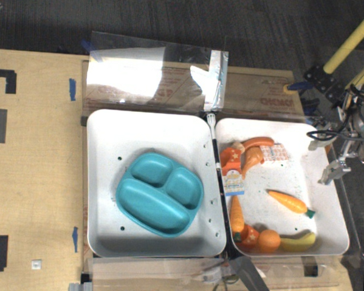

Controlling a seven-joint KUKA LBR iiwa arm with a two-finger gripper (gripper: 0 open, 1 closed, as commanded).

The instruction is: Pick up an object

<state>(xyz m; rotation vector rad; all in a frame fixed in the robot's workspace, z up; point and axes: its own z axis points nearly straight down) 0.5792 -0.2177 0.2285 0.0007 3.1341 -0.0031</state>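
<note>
The right bin holds several toy foods. An orange carrot with a green tip lies in its middle. A yellow banana, an orange ball and a second long orange piece sit along the near and left walls. Against the far left wall are an orange carton, a sausage and a white and pink packet. My gripper hangs over the bin's right rim, right of the carrot and apart from every object, with nothing visibly in it.
The left bin holds a teal divided plate. A clear plastic sheet on cardboard lies behind the bins. A yellow pole and black clamps stand at the back right, near the arm.
</note>
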